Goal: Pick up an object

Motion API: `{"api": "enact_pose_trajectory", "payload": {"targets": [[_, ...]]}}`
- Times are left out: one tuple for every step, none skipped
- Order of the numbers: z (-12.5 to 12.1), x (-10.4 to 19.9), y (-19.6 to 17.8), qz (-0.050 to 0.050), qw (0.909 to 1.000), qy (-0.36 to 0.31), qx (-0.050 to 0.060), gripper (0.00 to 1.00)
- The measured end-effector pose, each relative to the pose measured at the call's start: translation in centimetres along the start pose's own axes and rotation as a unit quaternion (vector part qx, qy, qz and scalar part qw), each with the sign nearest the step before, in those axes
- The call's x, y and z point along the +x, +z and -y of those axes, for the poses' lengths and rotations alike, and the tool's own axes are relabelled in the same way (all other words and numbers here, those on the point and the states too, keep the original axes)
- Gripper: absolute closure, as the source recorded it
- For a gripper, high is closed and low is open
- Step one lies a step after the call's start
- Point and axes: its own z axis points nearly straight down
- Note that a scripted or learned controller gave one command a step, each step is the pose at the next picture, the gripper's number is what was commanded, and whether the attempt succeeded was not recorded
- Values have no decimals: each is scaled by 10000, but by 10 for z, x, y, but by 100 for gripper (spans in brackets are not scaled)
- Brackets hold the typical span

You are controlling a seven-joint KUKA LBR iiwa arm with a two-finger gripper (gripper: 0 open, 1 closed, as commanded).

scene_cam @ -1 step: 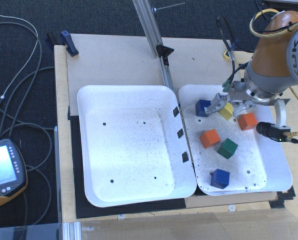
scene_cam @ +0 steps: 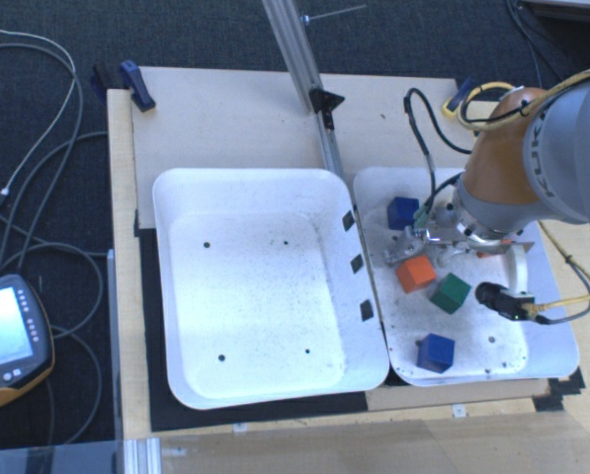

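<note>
Orange cube (scene_cam: 416,273): loose in the right white bin (scene_cam: 492,363), nearest the reach.
Claw (scene_cam: 410,249): low just above it, poised to grasp; finger state unclear.

Quick count: two white bins, the left bin (scene_cam: 250,284) and the right bin (scene_cam: 492,358). Four blocks, all sitting in the right one: two blue, one near the back (scene_cam: 403,211) and one at the front (scene_cam: 435,352), plus one orange block (scene_cam: 415,274) and one green block (scene_cam: 451,292). One robot arm (scene_cam: 532,161).
</note>
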Motion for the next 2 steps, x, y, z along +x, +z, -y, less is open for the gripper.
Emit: {"api": "enact_pose_trajectory", "payload": {"targets": [[18,25,0,0,10000,-12,-29,0],[16,24,-11,0,10000,-7,-51,100]]}}
